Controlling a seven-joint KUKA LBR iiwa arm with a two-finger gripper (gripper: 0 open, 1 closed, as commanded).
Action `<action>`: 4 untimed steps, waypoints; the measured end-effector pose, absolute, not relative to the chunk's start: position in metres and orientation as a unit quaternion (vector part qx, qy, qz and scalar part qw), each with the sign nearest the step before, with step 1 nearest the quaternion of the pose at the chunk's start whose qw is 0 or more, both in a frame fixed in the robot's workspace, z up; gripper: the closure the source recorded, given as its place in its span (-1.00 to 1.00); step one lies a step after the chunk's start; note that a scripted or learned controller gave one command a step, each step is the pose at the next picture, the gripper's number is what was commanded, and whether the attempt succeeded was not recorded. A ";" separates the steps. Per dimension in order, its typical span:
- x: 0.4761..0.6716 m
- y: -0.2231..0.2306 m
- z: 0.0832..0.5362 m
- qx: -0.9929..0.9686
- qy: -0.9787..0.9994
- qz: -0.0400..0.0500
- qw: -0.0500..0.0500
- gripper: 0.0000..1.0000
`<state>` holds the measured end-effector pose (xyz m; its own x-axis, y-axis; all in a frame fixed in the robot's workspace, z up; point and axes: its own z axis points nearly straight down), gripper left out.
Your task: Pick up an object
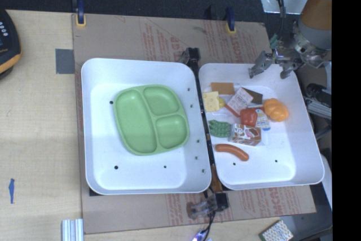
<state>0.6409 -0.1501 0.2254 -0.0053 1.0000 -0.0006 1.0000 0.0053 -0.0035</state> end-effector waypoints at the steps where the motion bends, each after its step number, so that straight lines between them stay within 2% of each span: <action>1: 0.619 -0.167 0.137 -0.706 -0.708 0.005 0.005 -1.00; 2: 0.584 -0.138 0.095 -0.705 -0.709 0.000 -0.006 -1.00; 3: 0.586 -0.140 0.110 -0.706 -0.708 -0.001 -0.007 1.00; 4: 0.586 -0.140 0.109 -0.705 -0.709 0.000 -0.007 -1.00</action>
<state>0.5858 -0.1398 0.1086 -0.0052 0.9999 -0.0088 0.9999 0.0052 0.0096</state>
